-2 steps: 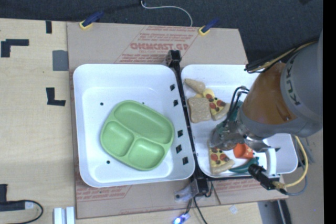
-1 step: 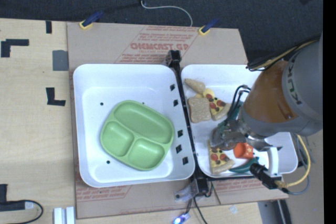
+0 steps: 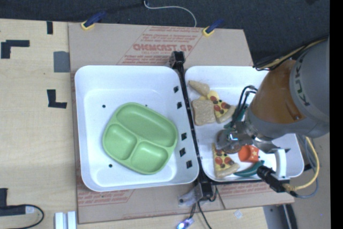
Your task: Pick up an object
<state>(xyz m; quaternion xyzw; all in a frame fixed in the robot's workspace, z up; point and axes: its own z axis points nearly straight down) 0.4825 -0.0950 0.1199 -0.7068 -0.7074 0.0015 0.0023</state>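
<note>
Down in the right bin (image 3: 278,166), the gripper (image 3: 231,139) hangs low over the toy food, between a pizza slice (image 3: 223,162) near the front wall and a brown bread slice (image 3: 203,112); whether it is open or closed cannot be told. A green divided plate (image 3: 140,138) lies in the left bin (image 3: 91,88).

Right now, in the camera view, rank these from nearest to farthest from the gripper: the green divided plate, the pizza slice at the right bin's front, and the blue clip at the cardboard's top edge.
1. Pizza slice, just below-left of the gripper, right bin.
2. Green divided plate, left bin.
3. Blue clip, top edge of the cardboard, beyond both bins.
</note>
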